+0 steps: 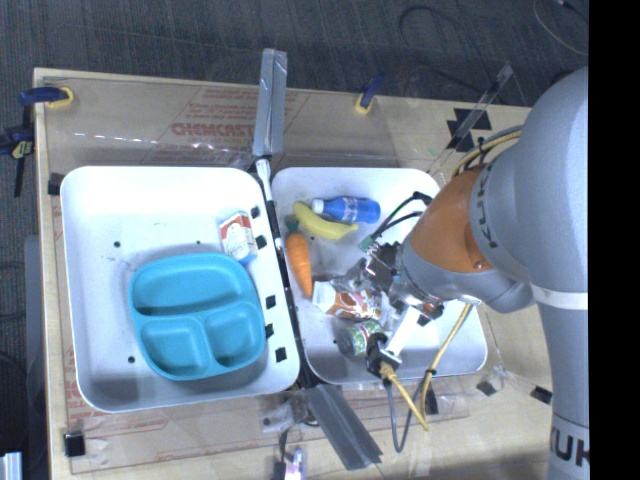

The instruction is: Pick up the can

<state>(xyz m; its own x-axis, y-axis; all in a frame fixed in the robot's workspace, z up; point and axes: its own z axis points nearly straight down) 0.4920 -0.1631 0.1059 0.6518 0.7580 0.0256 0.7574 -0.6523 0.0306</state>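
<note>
The can (352, 341), small, greenish and silver, lies near the front wall of the right bin (420, 183). My gripper (374, 286) hangs low over the middle of that bin, just above and right of the can, with a crumpled orange-and-white packet (345, 303) beside it. The wrist hides part of the can's right side. I see nothing between the gripper and the can that shows a hold.
A carrot (298, 264), a banana (322, 225) and a blue bottle (350, 209) lie in the right bin's back left part. The left bin (100, 198) holds a blue divided plate (195, 313) and a small red-and-white carton (236, 236).
</note>
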